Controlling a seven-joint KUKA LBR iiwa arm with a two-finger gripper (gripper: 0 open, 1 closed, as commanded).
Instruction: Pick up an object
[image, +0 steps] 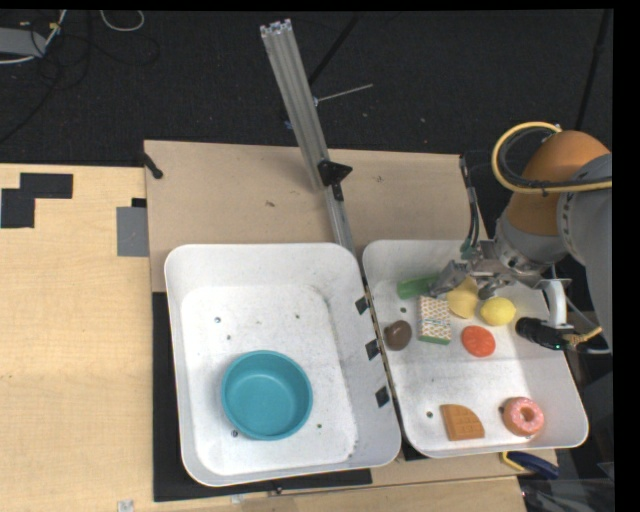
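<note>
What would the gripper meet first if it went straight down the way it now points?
Most likely the small yellow round object in the right white bin, just under the gripper, though depth is unclear from this slanted view.

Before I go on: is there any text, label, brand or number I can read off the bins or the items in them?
No readable text in this view.
Small white card with a green dotted pattern in the right white bin: the marks are too small and blurred to tell print from pattern.
Round blue plastic bowl in the left white bin: no marking visible.

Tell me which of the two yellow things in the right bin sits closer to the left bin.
The yellow piece beside the checkered block; the other yellow ball lies further right, above the orange ball.
</note>
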